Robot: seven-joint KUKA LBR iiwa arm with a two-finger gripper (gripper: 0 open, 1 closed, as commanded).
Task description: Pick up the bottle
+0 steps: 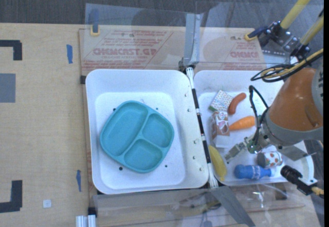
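The bottle [252,171] is small and blue and lies on its side near the front edge of the right bin [201,83]. My gripper [237,150] hangs low over that bin, just above and left of the bottle, with nothing visibly held. The grey arm with its orange band [295,105] comes in from the right and hides part of the bin's right side.
In the right bin lie a yellow banana [218,165], an orange carrot [241,124], a red sausage [237,102], a patterned box [221,100], a small carton [221,124] and a round speckled toy [271,159]. The left bin [97,87] holds a teal divided plate [136,135].
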